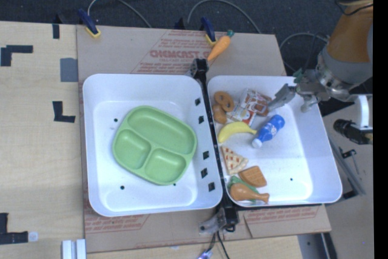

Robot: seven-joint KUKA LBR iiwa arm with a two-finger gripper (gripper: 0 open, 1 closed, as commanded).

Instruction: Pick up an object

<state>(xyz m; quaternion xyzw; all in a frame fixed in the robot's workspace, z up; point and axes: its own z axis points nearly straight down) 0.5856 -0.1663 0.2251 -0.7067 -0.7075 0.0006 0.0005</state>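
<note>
while open, tool [285, 96] hovers above bottle [268, 130].

A blue bottle [269, 130] (white cap pointing lower-left) lies tilted on its side in the right bin [315, 154], beside a banana [235, 130].

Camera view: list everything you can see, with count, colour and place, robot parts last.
Bins: 2, white, side by side on the bench.
Plate: 1, green, three compartments, in the left bin.
Bottle: 1, blue with white cap, right bin, middle.
Banana: 1, yellow, right bin, left of the bottle.
Pretzel: 1, brown, right bin, far left corner.
Packet: 1, white and red, beside the pretzel.
Waffle: 1, tan, below the banana.
Drumstick: 1, brown, right bin, near edge.
Carrot: 1, orange, on the cardboard beyond the bins.
Clamps: 2, blue, far cardboard edge.
Arm: 1, grey and orange, at right.
Gripper: 1, grey, over the right bin's far side.
</note>
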